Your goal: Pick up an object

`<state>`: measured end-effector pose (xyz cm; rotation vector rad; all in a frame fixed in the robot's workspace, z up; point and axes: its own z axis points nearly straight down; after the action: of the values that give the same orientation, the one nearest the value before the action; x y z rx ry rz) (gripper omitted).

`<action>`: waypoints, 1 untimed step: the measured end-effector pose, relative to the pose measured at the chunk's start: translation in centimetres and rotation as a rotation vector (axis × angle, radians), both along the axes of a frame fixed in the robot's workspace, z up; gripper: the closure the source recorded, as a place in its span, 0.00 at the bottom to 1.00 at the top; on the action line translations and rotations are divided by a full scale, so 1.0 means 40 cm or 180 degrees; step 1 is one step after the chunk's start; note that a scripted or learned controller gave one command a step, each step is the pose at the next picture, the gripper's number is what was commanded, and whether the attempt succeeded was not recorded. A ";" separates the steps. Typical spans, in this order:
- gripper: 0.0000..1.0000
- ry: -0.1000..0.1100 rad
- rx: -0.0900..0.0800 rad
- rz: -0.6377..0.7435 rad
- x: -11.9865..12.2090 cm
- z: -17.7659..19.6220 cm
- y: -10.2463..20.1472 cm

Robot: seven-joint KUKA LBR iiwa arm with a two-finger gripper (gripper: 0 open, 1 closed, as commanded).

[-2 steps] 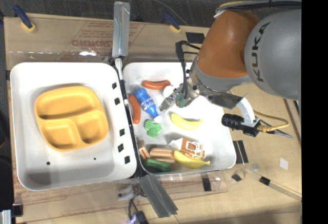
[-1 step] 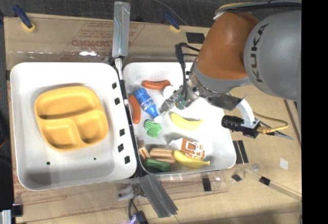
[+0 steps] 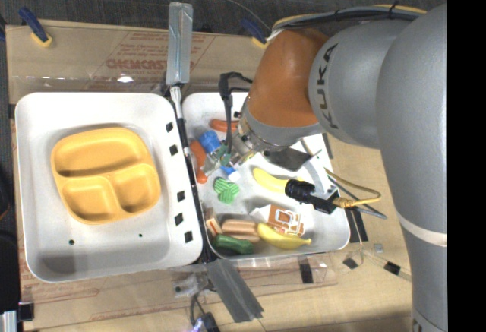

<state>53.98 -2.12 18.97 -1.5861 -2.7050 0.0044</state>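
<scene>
My gripper (image 3: 228, 155) reaches down into the left part of the right bin (image 3: 339, 231), mostly hidden under the orange wrist band (image 3: 282, 87). It sits among small toy items: a blue piece (image 3: 206, 144) just to its left, a red-orange piece (image 3: 219, 125) behind it, and a green ridged piece (image 3: 225, 188) just in front. Right of the green piece lies a yellow banana-shaped item (image 3: 268, 179). I cannot make out anything held.
The left bin (image 3: 45, 247) holds a yellow divided tray (image 3: 105, 172). At the right bin's front lie a hot dog (image 3: 239, 228), a dark green vegetable (image 3: 231, 245), another yellow banana (image 3: 285, 238) and an orange-and-white packet (image 3: 285, 218). A black cable connector (image 3: 310, 195) hangs over the bin.
</scene>
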 end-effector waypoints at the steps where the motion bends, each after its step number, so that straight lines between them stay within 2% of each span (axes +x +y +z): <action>1: 0.00 -0.0006 -0.0003 -0.0206 -0.049 0.003 -0.067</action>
<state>52.02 -4.81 19.11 -1.6740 -2.6537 0.0038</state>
